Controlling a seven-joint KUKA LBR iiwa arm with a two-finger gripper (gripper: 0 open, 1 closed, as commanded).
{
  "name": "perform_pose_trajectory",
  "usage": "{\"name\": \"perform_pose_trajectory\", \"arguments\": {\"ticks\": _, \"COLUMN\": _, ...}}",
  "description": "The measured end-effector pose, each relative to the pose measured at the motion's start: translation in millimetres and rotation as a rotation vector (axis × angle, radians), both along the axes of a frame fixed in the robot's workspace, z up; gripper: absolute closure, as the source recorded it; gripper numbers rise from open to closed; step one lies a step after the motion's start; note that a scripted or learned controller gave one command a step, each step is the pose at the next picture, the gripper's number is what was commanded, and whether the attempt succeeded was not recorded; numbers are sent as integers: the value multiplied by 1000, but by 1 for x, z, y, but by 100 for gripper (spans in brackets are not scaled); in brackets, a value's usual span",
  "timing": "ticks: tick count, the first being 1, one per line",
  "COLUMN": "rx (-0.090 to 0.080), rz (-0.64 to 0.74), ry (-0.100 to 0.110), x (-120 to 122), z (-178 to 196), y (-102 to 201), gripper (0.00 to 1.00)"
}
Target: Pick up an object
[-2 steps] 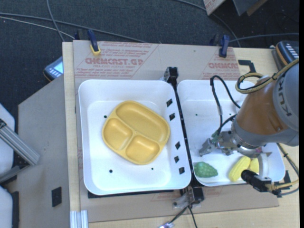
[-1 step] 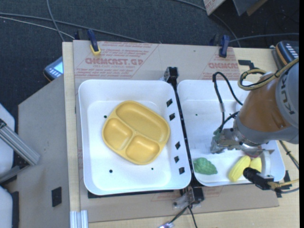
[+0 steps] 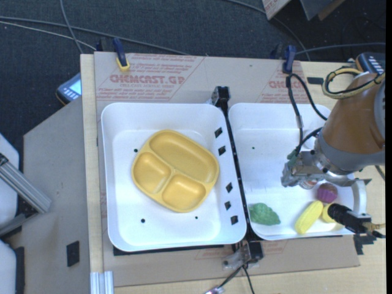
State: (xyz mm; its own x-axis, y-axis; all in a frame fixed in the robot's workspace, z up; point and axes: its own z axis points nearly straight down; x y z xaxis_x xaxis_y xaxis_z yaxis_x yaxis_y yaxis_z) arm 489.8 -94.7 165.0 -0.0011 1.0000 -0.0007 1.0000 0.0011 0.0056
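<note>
Three small toy foods lie along the front of the right bin [image 3: 269,133]: a green leafy piece [image 3: 264,214], a yellow corn cob [image 3: 309,217] and a purple piece [image 3: 327,193]. My gripper [image 3: 298,175] hangs low over the right bin, just left of and behind the purple piece and above the corn. The arm's orange band [image 3: 355,118] rises behind it and hides the bin's right side.
A yellow three-compartment plate [image 3: 176,169] lies in the middle of the left bin [image 3: 122,182]. A black divider with clips [image 3: 228,164] runs between the bins. Cables [image 3: 297,103] drape over the right bin's back. Clamps [image 3: 120,52] hold the board's rear edge.
</note>
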Motion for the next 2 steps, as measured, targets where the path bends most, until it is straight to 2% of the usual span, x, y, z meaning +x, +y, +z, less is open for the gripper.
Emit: {"name": "perform_pose_trajectory", "arguments": {"ticks": 2, "rx": 0, "rz": 0, "ry": 0, "x": 3, "z": 94, "y": 0, "gripper": 100}}
